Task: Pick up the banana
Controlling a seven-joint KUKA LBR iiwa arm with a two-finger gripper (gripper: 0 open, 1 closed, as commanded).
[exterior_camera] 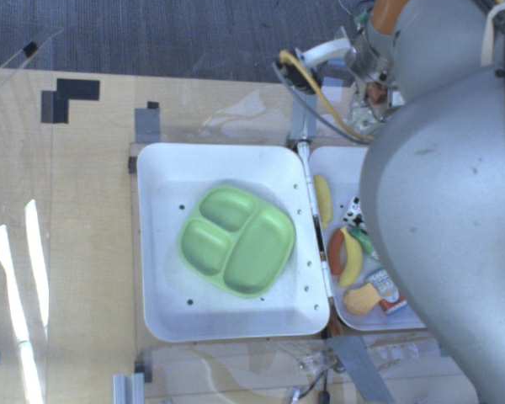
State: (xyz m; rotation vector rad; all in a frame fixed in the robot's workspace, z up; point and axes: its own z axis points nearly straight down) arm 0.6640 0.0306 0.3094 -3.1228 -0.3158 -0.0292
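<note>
Banana (322,199) lies in the right bin (347,160), lengthwise along its left wall, just beside the divider w/ the left bin (160,225). Near it: a second curved yellow piece (352,259) on a red item (337,253), plus a yellow-orange chunk (361,299). Green divided plate (237,241) sits in the left bin. Arm (446,217) covers most of the right bin; pincer state: cannot tell. Risks: wall blocks a finger, or grab lands on the lookalike yellow piece.

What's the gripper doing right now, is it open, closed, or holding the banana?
Gripper: cannot be told from the camera view. The banana lies in the right bin, untouched.
</note>
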